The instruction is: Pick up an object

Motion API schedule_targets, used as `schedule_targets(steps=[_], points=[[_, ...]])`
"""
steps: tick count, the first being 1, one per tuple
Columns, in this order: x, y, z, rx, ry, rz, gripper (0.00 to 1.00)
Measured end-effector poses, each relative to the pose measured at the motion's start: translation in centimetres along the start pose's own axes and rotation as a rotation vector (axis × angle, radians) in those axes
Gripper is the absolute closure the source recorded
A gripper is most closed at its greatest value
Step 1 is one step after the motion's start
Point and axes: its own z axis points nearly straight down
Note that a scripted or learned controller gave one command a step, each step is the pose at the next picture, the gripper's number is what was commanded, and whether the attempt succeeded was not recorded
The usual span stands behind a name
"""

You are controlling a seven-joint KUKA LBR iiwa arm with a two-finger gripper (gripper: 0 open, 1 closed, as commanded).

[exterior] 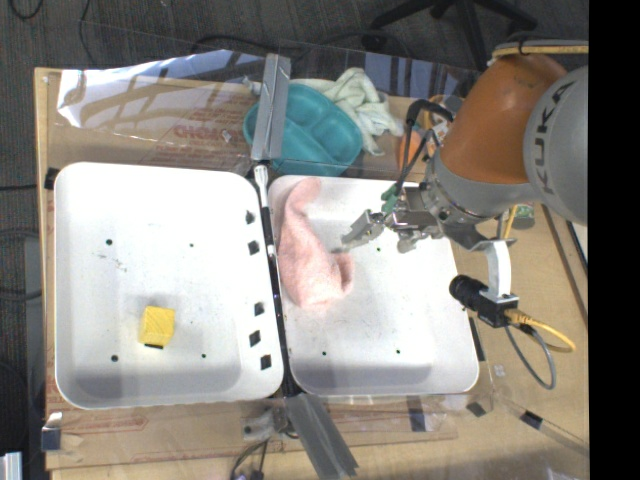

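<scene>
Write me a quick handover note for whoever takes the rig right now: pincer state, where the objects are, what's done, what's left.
Pincer: over the right bin, next to the pink cloth; I can't tell whether it is open or shut, and nothing is visibly held.
Objects: pink cloth lies along the right bin's left side; yellow block sits in the left bin, lower left.
Done: arm is positioned over the right bin.
Left: grasp an object and lift it; the cloth is closest.

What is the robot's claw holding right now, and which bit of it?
Nothing that can be seen. The gripper hangs over the right bin, close to the edge of the pink cloth, but no cloth shows between its fingers.
</scene>
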Motion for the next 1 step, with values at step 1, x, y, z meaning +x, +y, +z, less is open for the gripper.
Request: schedule_targets(steps=[1], points=[[1.53, 1.82, 12.76, 0.001, 0.000, -0.104, 0.00]])
